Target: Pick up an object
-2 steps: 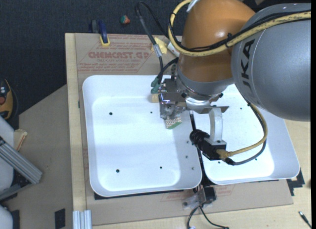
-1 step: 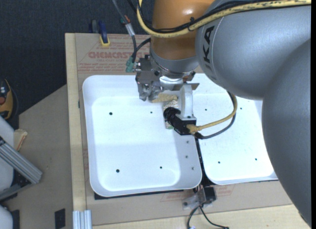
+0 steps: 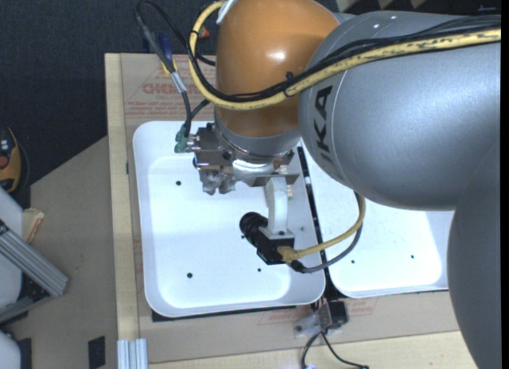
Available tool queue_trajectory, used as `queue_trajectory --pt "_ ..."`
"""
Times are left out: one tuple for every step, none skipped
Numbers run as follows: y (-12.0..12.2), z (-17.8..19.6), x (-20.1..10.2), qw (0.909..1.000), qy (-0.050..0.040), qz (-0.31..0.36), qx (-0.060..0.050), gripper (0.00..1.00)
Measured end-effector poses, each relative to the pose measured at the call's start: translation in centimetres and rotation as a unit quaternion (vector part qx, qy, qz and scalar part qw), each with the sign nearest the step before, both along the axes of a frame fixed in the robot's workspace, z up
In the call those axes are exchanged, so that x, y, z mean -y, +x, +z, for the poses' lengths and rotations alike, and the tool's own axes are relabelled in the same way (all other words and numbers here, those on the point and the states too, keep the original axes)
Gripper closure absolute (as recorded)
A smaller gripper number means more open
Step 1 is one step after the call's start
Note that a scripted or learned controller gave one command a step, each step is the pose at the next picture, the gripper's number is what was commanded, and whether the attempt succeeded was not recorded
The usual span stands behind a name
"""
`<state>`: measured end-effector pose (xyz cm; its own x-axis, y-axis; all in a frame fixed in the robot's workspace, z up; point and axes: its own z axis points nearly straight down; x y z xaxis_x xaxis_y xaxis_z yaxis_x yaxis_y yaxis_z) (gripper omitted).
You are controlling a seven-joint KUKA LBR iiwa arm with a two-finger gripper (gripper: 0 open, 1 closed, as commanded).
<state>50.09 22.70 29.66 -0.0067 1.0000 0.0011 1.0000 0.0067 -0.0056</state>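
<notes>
Object to pick: cannot tell where; grey arm (image 3: 398,105) is covering much of both bins.
Gripper (image 3: 215,180): hovering over view-left shallow white plastic bin (image 3: 159,280); grip state cannot tell.
View-right shallow white plastic bin (image 3: 398,272): lying partly beneath arm.

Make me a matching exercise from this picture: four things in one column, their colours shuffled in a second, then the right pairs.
Things:
1. band
2. bins
3. bench
4. arm

Colours:
A. white
B. grey
C. pale brown
D. orange

Pairs: 1-D, 2-A, 3-C, 4-B
</notes>
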Motion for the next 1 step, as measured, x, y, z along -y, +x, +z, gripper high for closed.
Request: queue_trajectory --pt "-2.19 7.6 0.18 1.0 0.002 -0.002 0.007 1.0"
